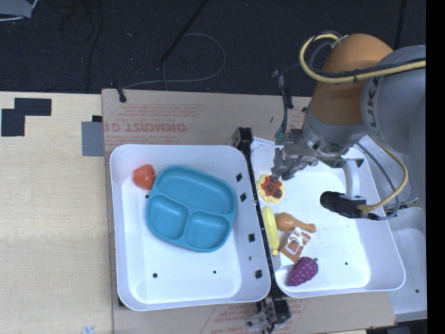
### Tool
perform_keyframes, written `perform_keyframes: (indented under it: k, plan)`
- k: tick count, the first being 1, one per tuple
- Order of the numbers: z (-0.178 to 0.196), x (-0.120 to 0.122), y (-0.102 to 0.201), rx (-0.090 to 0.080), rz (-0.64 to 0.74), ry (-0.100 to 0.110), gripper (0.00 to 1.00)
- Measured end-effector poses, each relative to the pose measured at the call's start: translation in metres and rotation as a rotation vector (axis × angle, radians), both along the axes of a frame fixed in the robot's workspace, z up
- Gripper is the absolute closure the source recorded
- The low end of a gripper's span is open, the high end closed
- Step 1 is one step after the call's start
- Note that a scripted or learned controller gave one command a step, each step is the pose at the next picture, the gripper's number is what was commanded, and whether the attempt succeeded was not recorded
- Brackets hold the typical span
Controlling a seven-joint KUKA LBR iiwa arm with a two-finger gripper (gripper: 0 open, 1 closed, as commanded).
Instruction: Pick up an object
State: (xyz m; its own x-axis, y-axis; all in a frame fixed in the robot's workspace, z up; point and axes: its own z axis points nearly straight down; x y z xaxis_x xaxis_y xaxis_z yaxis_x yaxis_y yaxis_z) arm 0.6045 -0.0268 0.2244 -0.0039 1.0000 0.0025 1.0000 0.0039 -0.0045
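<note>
The grey two-finger gripper [280, 173] is positioned directly above the small round yellow toy with red topping [270, 188] at the upper left of the right white bin [375, 270]; whether its claw is open or closed cannot be determined. Below lie a yellow banana [270, 229], a tan drumstick [294, 223] and purple grapes [303, 271]. The left white bin [174, 291] contains a blue compartment plate [190, 207] and an orange-red fruit [144, 177].
</note>
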Motion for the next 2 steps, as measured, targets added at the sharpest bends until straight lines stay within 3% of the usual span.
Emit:
perform_keyframes:
  k: [2]
  plan:
    - [0.007, 0.018, 0.100, -0.001, 0.001, -0.003, 1.00]
